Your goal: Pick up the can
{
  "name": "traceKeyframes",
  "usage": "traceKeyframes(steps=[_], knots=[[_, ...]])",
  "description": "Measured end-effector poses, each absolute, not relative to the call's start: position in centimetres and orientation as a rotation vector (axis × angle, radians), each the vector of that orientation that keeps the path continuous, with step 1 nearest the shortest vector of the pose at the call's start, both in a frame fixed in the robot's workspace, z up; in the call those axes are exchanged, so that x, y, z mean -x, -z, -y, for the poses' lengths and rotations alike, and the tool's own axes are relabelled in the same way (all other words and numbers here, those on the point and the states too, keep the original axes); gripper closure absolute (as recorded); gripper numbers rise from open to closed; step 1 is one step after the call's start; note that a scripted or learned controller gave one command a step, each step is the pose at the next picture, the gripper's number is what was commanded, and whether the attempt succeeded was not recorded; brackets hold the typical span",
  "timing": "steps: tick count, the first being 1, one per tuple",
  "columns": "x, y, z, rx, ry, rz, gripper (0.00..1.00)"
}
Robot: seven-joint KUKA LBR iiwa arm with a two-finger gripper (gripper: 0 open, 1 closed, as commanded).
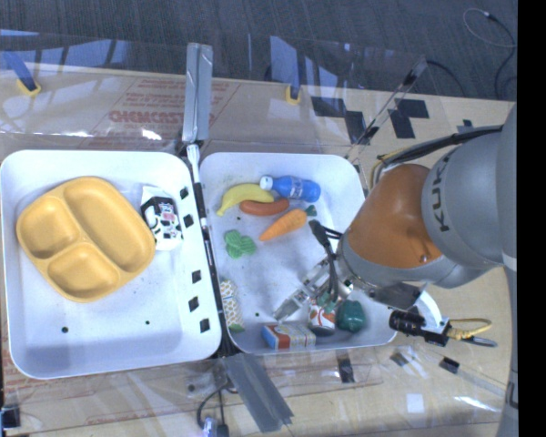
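I have one fixed camera, mounted above the counter (91, 399) and looking down at a slant, far enough back to take in both white bins. The left bin (100, 349) and the right bin (346, 176) sit side by side across the middle of my frame, with dark floor along the top. The arm (437, 217) comes in from my right and bulks large there, its orange band nearest the lens, covering the right bin's corner just behind the jaws.

The tool (311, 300) partly hides the can (323, 317); its label is unreadable.
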State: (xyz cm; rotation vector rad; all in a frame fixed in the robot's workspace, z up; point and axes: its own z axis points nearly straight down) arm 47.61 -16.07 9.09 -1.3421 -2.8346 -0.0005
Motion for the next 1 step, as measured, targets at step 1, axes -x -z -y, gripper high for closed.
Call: traceKeyframes(steps=[1], knots=[[-47.61, -9.09, 15.48, 1.283, 0.001, 2.860, 0.00]])
